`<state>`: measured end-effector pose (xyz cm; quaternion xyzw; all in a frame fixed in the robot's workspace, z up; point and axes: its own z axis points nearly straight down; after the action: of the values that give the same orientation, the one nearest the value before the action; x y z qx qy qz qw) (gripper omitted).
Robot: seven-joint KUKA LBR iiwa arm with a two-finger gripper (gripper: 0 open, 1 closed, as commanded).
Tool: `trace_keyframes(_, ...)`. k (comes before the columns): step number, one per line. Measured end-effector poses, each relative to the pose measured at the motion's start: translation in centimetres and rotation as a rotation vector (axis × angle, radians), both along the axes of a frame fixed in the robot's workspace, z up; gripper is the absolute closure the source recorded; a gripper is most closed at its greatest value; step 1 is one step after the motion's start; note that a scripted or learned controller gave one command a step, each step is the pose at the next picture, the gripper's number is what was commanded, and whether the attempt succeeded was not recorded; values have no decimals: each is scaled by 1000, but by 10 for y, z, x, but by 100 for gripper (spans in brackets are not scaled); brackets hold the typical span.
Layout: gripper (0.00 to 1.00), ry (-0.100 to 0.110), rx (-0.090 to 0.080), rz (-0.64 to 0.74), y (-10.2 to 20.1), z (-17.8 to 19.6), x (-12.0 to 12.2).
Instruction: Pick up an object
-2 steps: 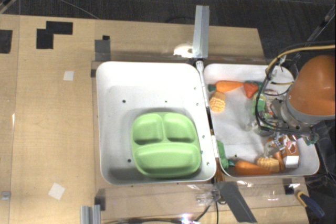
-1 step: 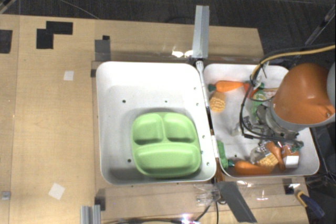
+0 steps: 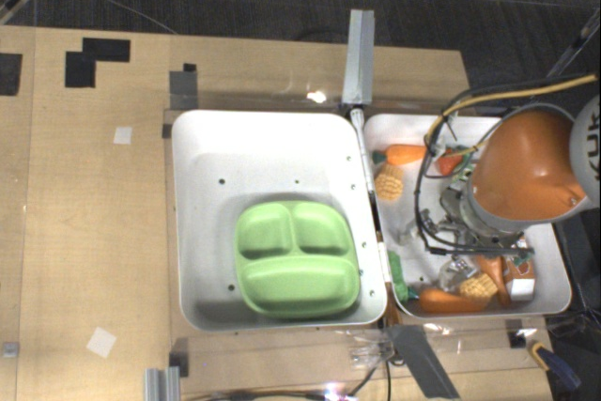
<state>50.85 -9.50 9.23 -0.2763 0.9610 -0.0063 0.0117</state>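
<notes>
The right bin (image 3: pixel 562 296) holds several toy foods. An orange carrot (image 3: pixel 406 154) and a yellow corn piece (image 3: pixel 389 186) lie at its far left. A red piece (image 3: pixel 449 162) sits beside them. Along the near wall lie a second orange carrot (image 3: pixel 449 300), a yellow ridged piece (image 3: pixel 477 285), a thin green piece (image 3: pixel 397 277) and a red-and-white item (image 3: pixel 520 279). My gripper (image 3: pixel 460 268) hangs low over the near part of this bin, right above the yellow ridged piece. The orange wrist band (image 3: pixel 526 166) and cables hide most of it.
The left bin (image 3: pixel 202 164) holds a green divided plate (image 3: pixel 297 258) near its front right. A metal post (image 3: pixel 359 56) stands between the bins at the back. Black and yellow cables (image 3: pixel 441 131) loop over the right bin's far side.
</notes>
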Motion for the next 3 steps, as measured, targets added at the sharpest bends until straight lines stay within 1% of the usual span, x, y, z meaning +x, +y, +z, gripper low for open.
trace_keyframes(1, 100, -18, 2, 5, 3, 14, 6)
trace_keyframes(2, 100, 16, 1, 278, 3, 60, -10)
trace_keyframes(3, 100, 17, -5, 629, -26, 74, 36)
